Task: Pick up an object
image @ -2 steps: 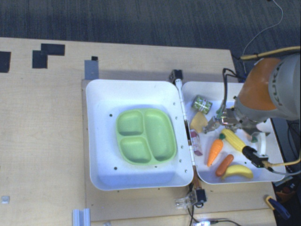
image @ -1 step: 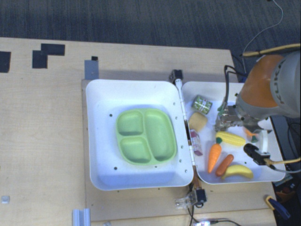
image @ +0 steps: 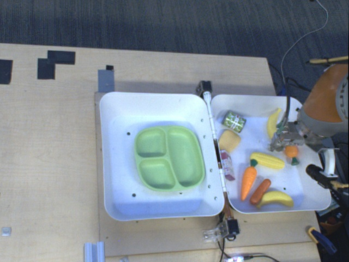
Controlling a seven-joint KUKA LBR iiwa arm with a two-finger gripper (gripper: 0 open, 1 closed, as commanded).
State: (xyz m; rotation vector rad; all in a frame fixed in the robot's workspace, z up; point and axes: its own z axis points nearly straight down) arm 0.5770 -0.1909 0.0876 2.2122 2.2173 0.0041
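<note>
A: Camera view, arm pose?

B: Arm (image: 326,100) enters from the right, orange band above the wrist, wrist angled down over the right bin (image: 240,203). Pincer (image: 281,140) sits low near the bin's upper right, just beside a small orange piece (image: 292,152) and a yellow banana-shaped toy (image: 272,123).

A: Pincer opening? Anything gripped?

B: Cannot tell how it stands; too small and blurred. Nothing visibly between its tips.

A: Candidate objects?

B: All in the right bin: green-labelled can (image: 234,121) at the top, pale yellow wedge (image: 229,141) below it, small pink-and-white packet (image: 227,166) along the left wall, yellow corn-like toy (image: 267,161) in the middle, carrot (image: 248,182) and red sausage-shaped toy (image: 260,190) side by side, banana (image: 277,199) at the bottom.

A: Left bin?

B: Left bin (image: 117,201) holds a green divided plate (image: 169,158), three compartments.

A: Readable writing?

B: None; the can's label is too small to read.
</note>
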